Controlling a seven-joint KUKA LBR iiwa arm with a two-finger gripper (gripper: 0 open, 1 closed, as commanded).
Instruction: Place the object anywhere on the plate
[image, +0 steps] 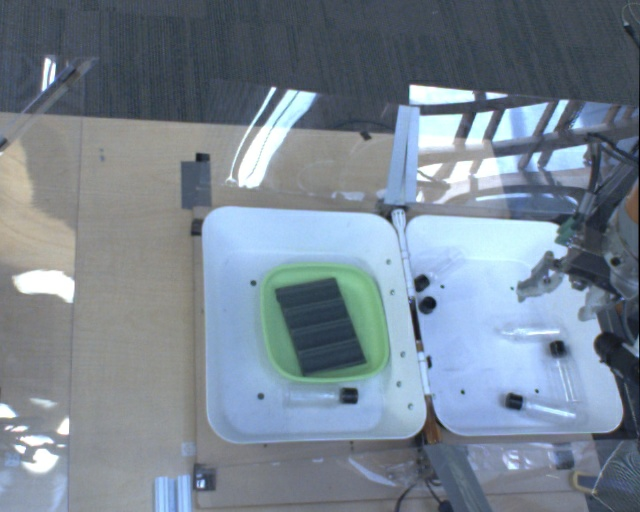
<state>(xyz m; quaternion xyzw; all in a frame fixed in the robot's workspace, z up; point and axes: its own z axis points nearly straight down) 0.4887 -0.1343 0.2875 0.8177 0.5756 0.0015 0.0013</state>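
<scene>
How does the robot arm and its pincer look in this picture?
At the view's right edge, over the right bin, the pincer shows as pale grey metal with slim angular parts. Behind it sits darker grey hardware with thin dark cables and a small green spot. An orange patch shows at the edge.

Pale wooden bench (110, 330), two shallow white bins (230, 400) (470, 250) side by side on it.

The square lime-green plastic plate (372, 330) looks smooth with a soft sheen. On it lies a dark grey ribbed block (319, 326) — matt, its surface grooved in bands. The two shallow white plastic bins (225, 330) are smooth and faintly glossy. Small clear plastic tubes with black caps (538, 405) look transparent and shiny. The pale wooden bench (110, 320) shows a fine grain — bright reflections lie across it.
</scene>
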